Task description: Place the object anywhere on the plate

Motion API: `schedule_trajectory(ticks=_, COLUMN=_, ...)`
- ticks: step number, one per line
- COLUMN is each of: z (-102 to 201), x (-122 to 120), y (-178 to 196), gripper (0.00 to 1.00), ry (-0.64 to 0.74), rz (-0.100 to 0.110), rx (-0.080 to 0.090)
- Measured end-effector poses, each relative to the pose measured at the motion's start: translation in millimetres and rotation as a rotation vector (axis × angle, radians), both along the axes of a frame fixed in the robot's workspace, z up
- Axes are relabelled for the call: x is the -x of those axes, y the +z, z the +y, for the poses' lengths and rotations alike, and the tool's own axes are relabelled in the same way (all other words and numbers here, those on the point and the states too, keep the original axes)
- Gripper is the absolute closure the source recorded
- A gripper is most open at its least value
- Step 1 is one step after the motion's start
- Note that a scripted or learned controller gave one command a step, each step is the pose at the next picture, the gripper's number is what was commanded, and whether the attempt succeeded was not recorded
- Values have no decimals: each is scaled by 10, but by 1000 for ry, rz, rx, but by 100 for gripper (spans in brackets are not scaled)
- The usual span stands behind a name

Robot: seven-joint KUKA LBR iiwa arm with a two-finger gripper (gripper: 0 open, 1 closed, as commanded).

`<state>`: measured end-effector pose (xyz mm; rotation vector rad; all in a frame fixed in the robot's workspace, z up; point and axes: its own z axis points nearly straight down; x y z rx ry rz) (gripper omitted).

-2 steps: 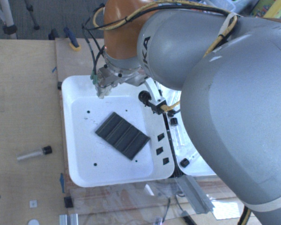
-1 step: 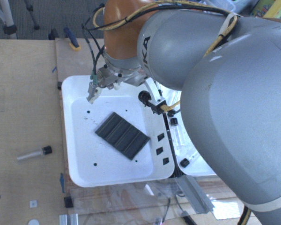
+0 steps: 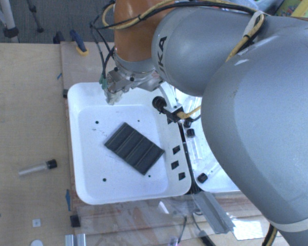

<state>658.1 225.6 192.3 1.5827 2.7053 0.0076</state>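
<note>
- On the bench's left side, outside the bins, a small tube (image 3: 37,167) with a dark cap lies loose; it is well apart from the work and should not interfere.
- Near the middle of the left bin (image 3: 82,183), a dark ribbed slab (image 3: 134,147) lies flat and turned at an angle to the bin's walls. I take it for the plate, though it may instead be the object; nothing else in the bin settles which.
- By the bin's far edge, near its far-left corner, the gripper (image 3: 113,92) hangs above the floor, off the slab's far-left corner and apart from it. How far it is spread I cannot tell, nor whether anything sits in it; the wrist hides too much.
- Risk: if it carries something small, a release from this spot would drop it on bare bin floor beside the slab, not on it.
- Risk: if the slab is what must be lifted, its flat, low shape gives little to pinch; a descent could press on it or skid it sideways.
- Toward the right, the arm (image 3: 246,96) covers most of the right bin (image 3: 215,181), so a plate there, if any, is hidden, and aiming for it could not be checked.
</note>
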Motion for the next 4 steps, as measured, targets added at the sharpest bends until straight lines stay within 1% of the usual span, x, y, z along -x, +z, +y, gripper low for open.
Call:
schedule_trajectory(ticks=1, z=-113, x=85, y=-41, gripper=100, ry=16, rz=10, rx=1)
schedule_trajectory(ticks=3, z=-91, x=72, y=172, gripper=100, ry=18, rz=2, rx=1)
schedule_trajectory(ticks=4, z=-102, x=-87, y=6, gripper=100, ry=209, rz=4, rx=1)
